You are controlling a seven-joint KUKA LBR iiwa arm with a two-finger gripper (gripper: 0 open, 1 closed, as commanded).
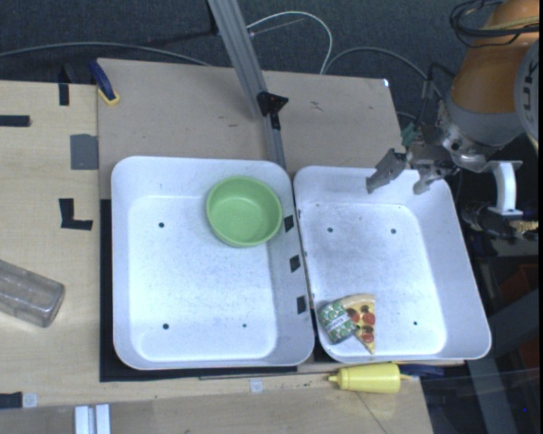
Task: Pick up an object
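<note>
Nearest the camera, a yellow squeeze bottle (369, 378) lies on its side on the bench just outside the front rim of the right bin (452, 269), out of play for a pick inside the bins. Just behind it, in that bin's front-left corner, rests a small pizza-slice toy (348, 320), flat on the floor and close to the wall, which I judge would crowd a finger coming down on that side. Farther back, a green bowl (244, 211) sits upright in the left bin (140, 269), near its rear right corner, standing free with room around its rim, so it looks the easier target. Farthest off, the gripper (404, 174) hangs above the rear edge of the right bin, its two fingers spread apart with nothing between them, the arm reaching in from the right with its wrist tipped downward, well apart from both objects
</note>
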